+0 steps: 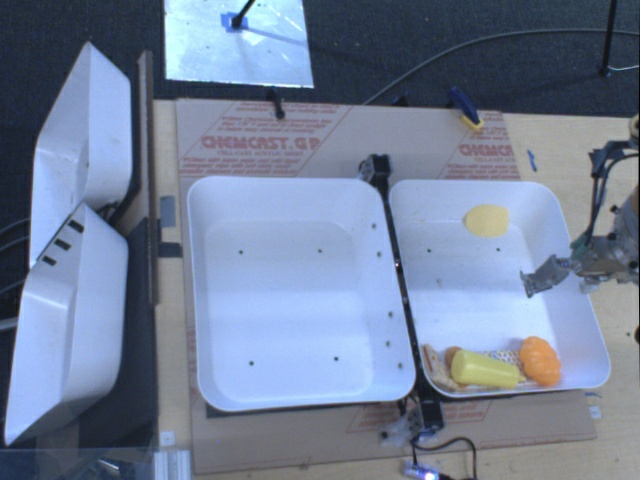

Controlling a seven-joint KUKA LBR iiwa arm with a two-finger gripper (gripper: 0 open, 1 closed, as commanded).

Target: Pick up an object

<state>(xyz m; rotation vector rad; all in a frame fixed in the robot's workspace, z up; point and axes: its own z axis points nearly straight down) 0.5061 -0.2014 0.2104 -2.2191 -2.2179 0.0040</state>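
Note:
The right bin (570,298) holds several objects. A flat pale-yellow round piece (486,220) lies near its far wall. Along its near wall sit a yellow cylinder-like object (485,369), an orange rounded object (540,360) and a small tan piece (440,360) in the near left corner. My gripper (543,277) reaches in from the right edge and hangs over the right side of this bin, with its tip above bare floor. It sits between the pale-yellow piece and the orange object and touches neither. Nothing shows in its grasp.
The left bin (290,288) lies beside the right one, with a black divider strip (395,268) between them. Spare white bins (70,268) are stacked off the bench to the left. A metal plate (235,28) lies beyond the bench. A blue clamp (463,108) sits at the far edge.

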